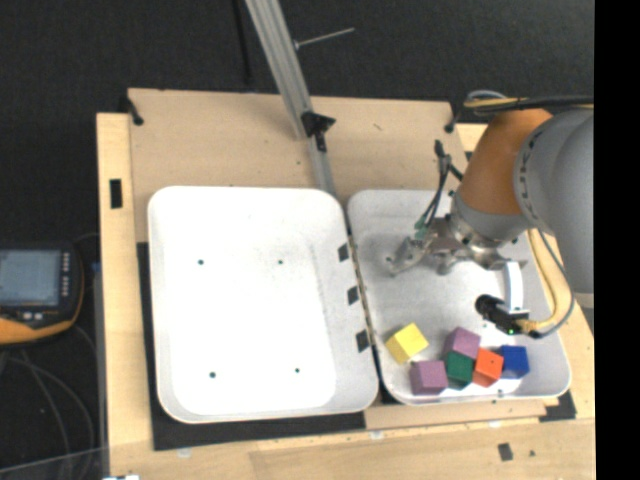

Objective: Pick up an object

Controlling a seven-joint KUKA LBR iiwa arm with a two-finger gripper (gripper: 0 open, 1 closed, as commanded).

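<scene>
Nothing picked yet. Claw (408, 256) sits low over the right bin's (370, 218) far-left part; can't tell its opening or any hold. Blocks (460, 356) cluster along that bin's near edge, apart from it.

Grey arm (545, 183) reaching from right, orange band above wrist, tool (405, 257) pointing left.

Wooden bench (250, 138), two shallow white bins side by side, left bin (245, 303), right bin (400, 218)
</scene>
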